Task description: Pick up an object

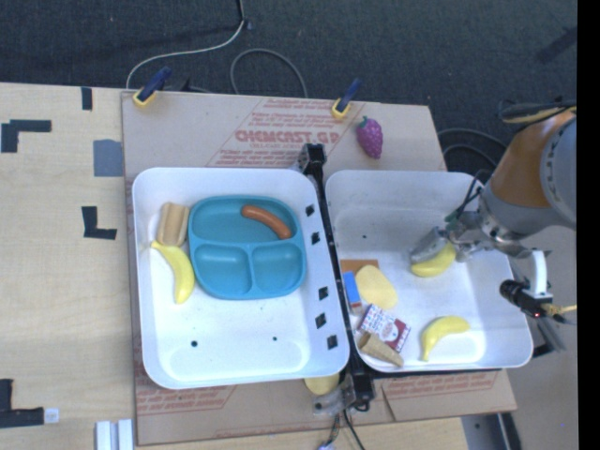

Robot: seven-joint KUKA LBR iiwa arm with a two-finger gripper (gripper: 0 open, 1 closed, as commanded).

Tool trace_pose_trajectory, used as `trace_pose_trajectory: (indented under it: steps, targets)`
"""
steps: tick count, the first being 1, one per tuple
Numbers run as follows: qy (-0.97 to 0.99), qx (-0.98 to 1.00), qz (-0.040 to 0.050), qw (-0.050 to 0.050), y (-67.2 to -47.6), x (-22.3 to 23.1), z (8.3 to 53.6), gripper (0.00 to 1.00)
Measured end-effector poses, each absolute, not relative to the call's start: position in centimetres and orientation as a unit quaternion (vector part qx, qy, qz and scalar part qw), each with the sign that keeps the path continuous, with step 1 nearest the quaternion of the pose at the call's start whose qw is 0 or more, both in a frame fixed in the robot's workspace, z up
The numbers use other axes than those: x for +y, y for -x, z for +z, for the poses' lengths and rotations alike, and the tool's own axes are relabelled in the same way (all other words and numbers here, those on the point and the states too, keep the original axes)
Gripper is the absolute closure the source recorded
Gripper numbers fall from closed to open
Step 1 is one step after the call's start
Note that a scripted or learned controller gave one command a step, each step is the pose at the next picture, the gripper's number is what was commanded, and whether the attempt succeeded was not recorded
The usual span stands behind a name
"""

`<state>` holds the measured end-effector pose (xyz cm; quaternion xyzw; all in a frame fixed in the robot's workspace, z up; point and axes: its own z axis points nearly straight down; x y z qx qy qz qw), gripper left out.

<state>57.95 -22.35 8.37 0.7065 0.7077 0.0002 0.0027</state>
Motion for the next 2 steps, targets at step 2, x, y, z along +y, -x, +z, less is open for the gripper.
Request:
trace_pose_trajectory:
  steps: [2]
  targets:
    - [-0.703,0.711,0.0020,0.002,-62.0,-13.0,16.0,1.00]
